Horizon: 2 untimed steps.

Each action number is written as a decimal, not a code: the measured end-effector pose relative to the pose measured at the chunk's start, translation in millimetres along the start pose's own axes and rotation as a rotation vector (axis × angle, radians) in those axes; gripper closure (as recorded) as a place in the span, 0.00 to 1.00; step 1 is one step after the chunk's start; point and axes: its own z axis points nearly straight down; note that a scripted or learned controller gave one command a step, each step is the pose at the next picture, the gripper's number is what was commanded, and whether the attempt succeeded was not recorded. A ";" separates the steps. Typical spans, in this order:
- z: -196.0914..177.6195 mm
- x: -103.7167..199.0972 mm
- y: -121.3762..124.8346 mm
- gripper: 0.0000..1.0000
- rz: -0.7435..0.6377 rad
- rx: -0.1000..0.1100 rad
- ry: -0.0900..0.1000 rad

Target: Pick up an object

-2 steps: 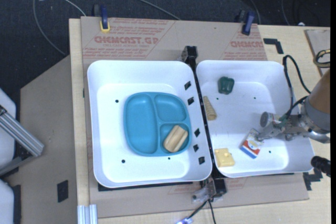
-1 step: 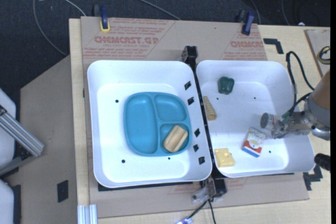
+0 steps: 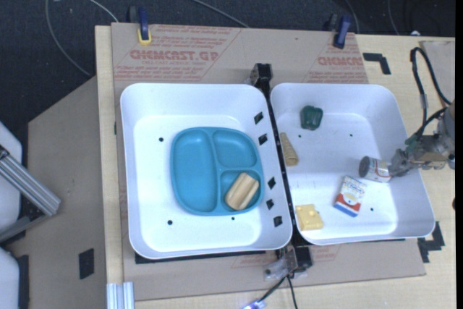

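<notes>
The right bin holds several small objects. A dark green lump lies at the back. A tan cylinder rests against the left wall, and a yellow block sits at the front left. A white carton with red and blue print lies at the front middle. A small can lies on its side towards the right. My gripper reaches in low over the right wall, its tip right beside the can and close to touching it.
The left bin holds a blue divided plate with a tan bread roll in its front right compartment. A black divider separates the bins. Clamps and cables lie beyond the bench's far edge.
</notes>
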 end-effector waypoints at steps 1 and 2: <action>-31.9 -0.4 1.6 1.00 0.000 0.001 0.001; -25.1 49.3 20.9 1.00 -0.005 0.006 0.006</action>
